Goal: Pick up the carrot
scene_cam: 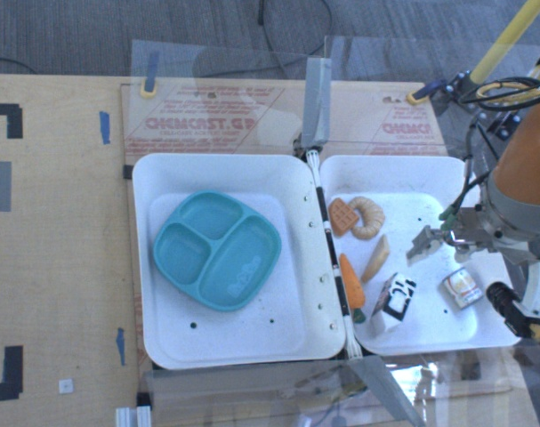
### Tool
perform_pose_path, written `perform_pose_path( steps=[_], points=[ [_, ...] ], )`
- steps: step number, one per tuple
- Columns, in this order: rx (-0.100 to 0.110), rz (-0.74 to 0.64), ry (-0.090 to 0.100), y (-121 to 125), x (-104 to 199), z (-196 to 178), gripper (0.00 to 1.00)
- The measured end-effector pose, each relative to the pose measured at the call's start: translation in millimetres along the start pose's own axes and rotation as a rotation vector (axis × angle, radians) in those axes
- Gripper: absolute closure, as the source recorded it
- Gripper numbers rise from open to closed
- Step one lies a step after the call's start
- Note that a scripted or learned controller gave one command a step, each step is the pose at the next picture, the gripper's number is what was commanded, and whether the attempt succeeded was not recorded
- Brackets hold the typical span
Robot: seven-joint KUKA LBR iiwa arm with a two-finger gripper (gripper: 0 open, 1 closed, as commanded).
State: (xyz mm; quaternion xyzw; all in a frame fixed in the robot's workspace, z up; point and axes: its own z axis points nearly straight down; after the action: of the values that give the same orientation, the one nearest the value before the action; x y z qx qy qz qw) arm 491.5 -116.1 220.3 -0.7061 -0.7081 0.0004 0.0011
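Two white bins sit side by side on the worktop before us. We see a teal plate in the left bin. Our hand hangs over the right bin, fingers spread, holding nothing. We find the carrot against that bin's left wall.

Bench: pale matt wood-look board. Bins: smooth white plastic, slightly glossy. Teal divided plate: smooth matt plastic. Carrot: glossy orange plastic. Tool: dull grey metal.
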Motion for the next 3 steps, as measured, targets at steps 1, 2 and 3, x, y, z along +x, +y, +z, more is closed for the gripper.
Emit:
perform_pose_path(
  steps=[1,2,3],
  points=[
    [-0.004,-0.274,-0.002,8.7,10.7,118.5,0.00],
    [-0.006,-0.268,-0.003,8.7,8.0,108.9,1.00],
    [-0.021,0.311,-0.003,21.7,-6.4,129.3,1.00]
  ],
)
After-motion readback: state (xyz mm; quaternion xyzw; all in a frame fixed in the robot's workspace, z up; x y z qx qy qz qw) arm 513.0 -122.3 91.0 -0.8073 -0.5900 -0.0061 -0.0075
